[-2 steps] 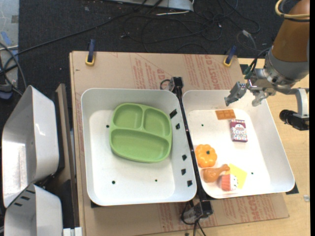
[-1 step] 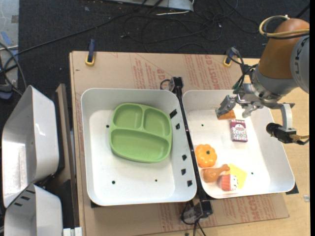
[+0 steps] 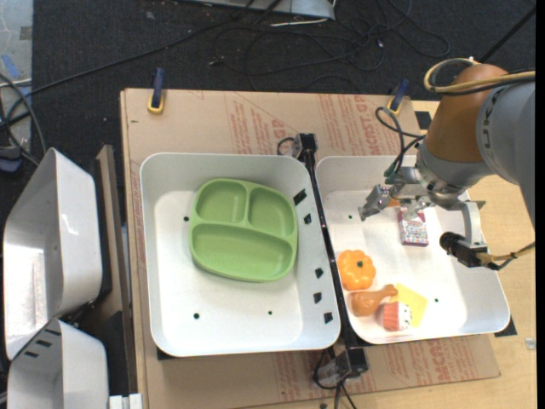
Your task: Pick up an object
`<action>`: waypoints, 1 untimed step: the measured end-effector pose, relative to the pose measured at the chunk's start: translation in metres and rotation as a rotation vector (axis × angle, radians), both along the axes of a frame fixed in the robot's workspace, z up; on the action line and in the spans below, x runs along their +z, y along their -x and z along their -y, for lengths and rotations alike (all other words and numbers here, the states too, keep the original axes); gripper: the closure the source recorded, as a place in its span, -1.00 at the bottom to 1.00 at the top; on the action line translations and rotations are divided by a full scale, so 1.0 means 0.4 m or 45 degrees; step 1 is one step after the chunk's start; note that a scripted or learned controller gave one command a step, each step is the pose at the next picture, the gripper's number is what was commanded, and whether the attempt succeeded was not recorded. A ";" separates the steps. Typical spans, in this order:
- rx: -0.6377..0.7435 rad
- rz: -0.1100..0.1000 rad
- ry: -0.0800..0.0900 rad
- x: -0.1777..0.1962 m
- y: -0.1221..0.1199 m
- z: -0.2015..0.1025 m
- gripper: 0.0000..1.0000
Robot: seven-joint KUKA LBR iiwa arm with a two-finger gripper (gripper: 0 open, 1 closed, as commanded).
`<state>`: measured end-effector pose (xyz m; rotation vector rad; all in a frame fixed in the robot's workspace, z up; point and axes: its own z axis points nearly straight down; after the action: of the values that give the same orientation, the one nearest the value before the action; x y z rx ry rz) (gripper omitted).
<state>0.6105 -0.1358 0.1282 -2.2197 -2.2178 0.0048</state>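
Hovering over the right bin (image 3: 490, 313), toward its twelve o'clock side: the gripper (image 3: 415, 214), hanging from the grey arm (image 3: 477, 135) coming in from three o'clock. Sitting directly beneath the fingers, a small pink-and-white carton (image 3: 415, 227), lying flat on the bin floor. Not possible to tell whether the jaws are wide, narrow or closing on the carton, the wrist hiding the tips.

Lying toward six o'clock of the carton, well apart from it: an orange toy pumpkin (image 3: 357, 267), a toy chicken drumstick (image 3: 373, 300), and just beside that a yellow wedge with a pink cake slice (image 3: 400, 312). Resting in the left bin (image 3: 162, 313), a green divided plate (image 3: 244, 230).

Judging the carton as light, stiff-sided and a little slick, likely sliding if nudged. Probably best taking hold across its two long sides, near the middle, squeezing gently.
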 end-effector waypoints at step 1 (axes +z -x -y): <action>0.000 0.003 0.000 -0.095 0.001 -0.002 -1.00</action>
<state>0.6102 -0.1351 0.0902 -2.2208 -2.2195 0.0023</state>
